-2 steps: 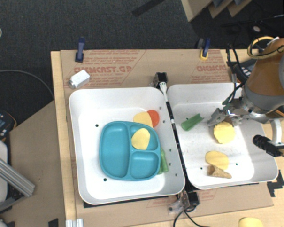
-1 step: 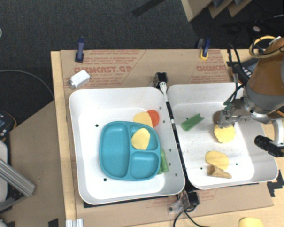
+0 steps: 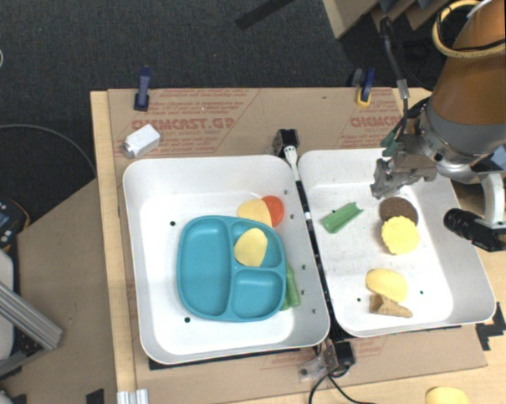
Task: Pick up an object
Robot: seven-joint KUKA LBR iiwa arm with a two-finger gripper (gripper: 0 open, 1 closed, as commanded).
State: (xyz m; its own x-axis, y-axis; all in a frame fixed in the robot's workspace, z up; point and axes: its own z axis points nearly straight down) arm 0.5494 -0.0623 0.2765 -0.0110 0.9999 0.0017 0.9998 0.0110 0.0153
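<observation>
Arm over the right bin [image 3: 459, 309]
Gripper [image 3: 392, 181] hangs just above the brown disc [image 3: 398, 208]; its grip state cannot be told.

Red printed lettering runs across the brown cardboard sheet [image 3: 232, 114] that lies on the desk under the two bins. At the sheet's far left part the largest line reads roughly "CHEMCAST GP", though the first letters are faint and cannot be told for sure. A smaller red line stands above it, too small to read. The same red print repeats at the far right part of the sheet, partly hidden and not legible.
</observation>
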